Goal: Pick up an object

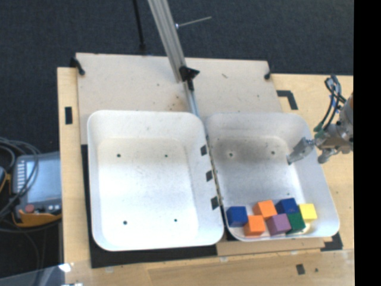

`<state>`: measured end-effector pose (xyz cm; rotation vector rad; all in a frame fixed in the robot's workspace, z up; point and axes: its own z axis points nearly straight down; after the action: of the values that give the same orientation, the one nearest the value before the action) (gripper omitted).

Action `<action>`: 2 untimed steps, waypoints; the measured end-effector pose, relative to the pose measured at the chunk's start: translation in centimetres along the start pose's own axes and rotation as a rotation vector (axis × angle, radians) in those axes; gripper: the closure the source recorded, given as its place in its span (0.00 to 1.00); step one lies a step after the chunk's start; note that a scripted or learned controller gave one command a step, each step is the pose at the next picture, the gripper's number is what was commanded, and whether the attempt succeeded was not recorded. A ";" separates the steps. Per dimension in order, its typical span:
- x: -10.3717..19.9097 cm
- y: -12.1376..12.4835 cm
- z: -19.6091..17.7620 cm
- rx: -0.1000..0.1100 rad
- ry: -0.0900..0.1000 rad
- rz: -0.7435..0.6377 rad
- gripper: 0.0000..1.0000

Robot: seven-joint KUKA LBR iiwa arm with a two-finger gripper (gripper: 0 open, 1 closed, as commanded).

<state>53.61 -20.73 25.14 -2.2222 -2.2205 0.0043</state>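
**Gripper above the right bin's upper right, blocks clustered at the near edge**

We see the gripper [311, 149] at the right side of the view, over the upper right part of the right bin [250, 130]. 1 grey finger [297, 151] slants down and to the left over the bin floor; the other is a darker shape just to its right near the bin's rim. Nothing sits between them, and we cannot tell from this slant whether they are spread or closed. Cables loop above the wrist at the right edge.

The objects to pick all lie well apart from the gripper, packed together along the near edge of the same bin. We count 7 blocks: a blue block [237, 215] at the left of the cluster, an orange block [266, 208] behind and to its right, a second orange block [255, 224] in front, a purple block [278, 224] just beside that, a green block [296, 222] next along, a second blue block [288, 206] behind the purple and green ones, and a yellow block [308, 212] at the right end. Most of them touch their neighbours.

The left bin [149, 177] lies side by side with the right one, its floor showing grey smudges and a few dark dots. Both bins rest on the bench [131, 82]. A slanted aluminium post [166, 31] rises from the bench behind the bins. At the far left, a handheld pendant [33, 186] with cables sits off the bench.
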 end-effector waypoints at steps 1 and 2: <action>0.6 0.8 5.3 0.002 0.001 0.002 0.00; 0.2 -0.2 11.0 0.002 0.001 0.001 0.00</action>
<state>53.38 -20.51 14.10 -2.2210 -2.2181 0.0056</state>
